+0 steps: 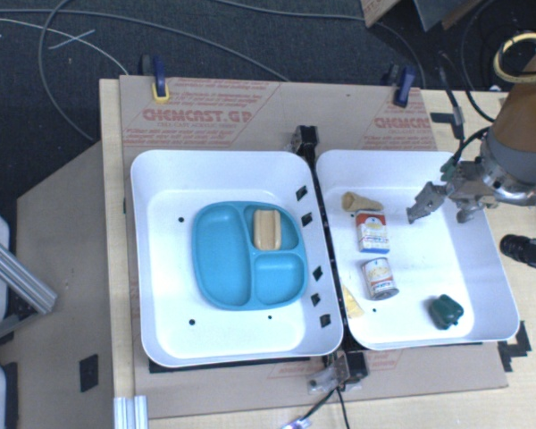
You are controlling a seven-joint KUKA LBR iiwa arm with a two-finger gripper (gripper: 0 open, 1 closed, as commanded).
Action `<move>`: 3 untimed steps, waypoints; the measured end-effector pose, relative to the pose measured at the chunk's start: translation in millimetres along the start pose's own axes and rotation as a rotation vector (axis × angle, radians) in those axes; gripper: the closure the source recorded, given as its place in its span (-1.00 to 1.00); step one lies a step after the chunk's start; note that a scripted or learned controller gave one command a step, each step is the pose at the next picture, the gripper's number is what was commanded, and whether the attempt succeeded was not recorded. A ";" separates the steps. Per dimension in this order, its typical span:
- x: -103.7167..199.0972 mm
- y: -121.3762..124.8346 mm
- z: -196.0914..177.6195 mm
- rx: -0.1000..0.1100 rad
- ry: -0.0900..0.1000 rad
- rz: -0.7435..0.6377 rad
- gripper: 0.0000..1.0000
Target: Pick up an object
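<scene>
From my seat at the console I see the gripper (439,202) hanging over the upper right part of the right bin (482,329), at the right of the frame, its two fingers spread wide with nothing between them. No object is in hand yet, so I judge the step to be choosing a target and coming down on it. The nearest candidates sit left of the gripper in the middle of that bin: a small red and white box (372,232), a tan cone-shaped piece (362,203) just above it, and a labelled can (380,278) lying below the box. A dark green object (446,310) sits apart toward the lower right, and a yellow wedge (351,303) rests against the bin's left wall. In the left bin, a blue divided plate (223,266) carries a tan bread-like piece (267,230). I would go for the green object, since it stands clear of neighbours and walls. I would centre the fingers over it, descend straight, and close only once they straddle it. The can may roll, and the wedge sits too close to the wall.
</scene>
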State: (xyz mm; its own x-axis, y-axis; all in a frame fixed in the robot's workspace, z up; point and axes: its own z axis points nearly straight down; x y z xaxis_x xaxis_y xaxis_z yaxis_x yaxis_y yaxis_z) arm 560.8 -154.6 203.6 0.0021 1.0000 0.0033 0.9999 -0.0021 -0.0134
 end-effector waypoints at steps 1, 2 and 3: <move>0.2 2.8 -6.3 -0.012 -0.002 -0.003 -1.00; -5.1 -1.1 54.7 -0.006 -0.001 -0.001 -1.00; -10.7 -5.7 100.2 -0.006 0.000 -0.001 -1.00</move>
State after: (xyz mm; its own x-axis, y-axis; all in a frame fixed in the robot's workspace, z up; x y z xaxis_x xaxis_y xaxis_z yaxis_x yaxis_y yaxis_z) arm 553.7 -165.0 103.5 0.0010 1.0000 0.0030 1.0000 -0.0010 -0.0072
